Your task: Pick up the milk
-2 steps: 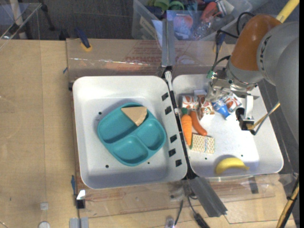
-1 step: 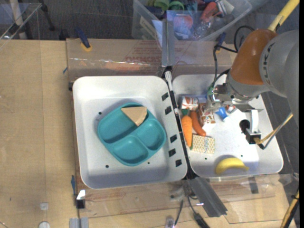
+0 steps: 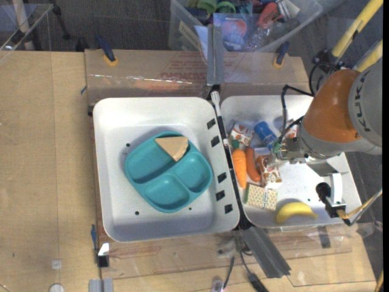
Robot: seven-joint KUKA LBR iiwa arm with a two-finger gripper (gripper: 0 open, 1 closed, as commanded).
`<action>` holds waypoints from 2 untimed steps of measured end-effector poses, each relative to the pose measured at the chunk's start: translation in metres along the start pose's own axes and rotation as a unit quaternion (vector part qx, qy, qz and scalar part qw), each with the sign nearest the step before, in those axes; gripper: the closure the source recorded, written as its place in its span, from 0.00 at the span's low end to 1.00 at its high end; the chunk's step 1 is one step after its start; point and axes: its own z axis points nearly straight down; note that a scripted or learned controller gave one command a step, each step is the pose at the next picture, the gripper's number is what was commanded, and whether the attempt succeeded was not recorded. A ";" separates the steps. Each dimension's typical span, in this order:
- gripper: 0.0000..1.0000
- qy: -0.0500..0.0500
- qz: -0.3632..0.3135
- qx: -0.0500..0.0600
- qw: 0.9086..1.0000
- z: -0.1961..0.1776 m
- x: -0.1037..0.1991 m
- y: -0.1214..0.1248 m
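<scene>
The gripper (image 3: 281, 152) hangs low in the right bin (image 3: 340, 221), under the grey wrist and the orange band (image 3: 331, 111) of the arm that reaches in from the right. Whether it is wide, narrow or holding anything, I cannot tell (the wrist hides that part).

Just beside it, toward the bin's left wall, stands a small carton with a red and white print (image 3: 242, 135), which looks like the milk, though the print is too small to read. A blue can (image 3: 265, 132) lies next to it, nearer the wrist. Below these an orange carrot (image 3: 239, 168) lies along the divider, with another red and white packet (image 3: 270, 170) touching its right side. A pale box with green specks (image 3: 261, 196) sits under the carrot, and a yellow banana (image 3: 295, 211) rests near the front wall.

In the left bin (image 3: 109, 126) a teal divided plate (image 3: 167, 172) holds a tan wedge (image 3: 173, 146) in its upper compartment.
</scene>
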 end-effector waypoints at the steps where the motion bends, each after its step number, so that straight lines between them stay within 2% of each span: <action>1: 1.00 -0.003 -0.135 -0.006 0.991 -0.003 -0.002 -0.037; 2: 1.00 0.006 -0.033 0.033 0.999 -0.118 0.025 -0.008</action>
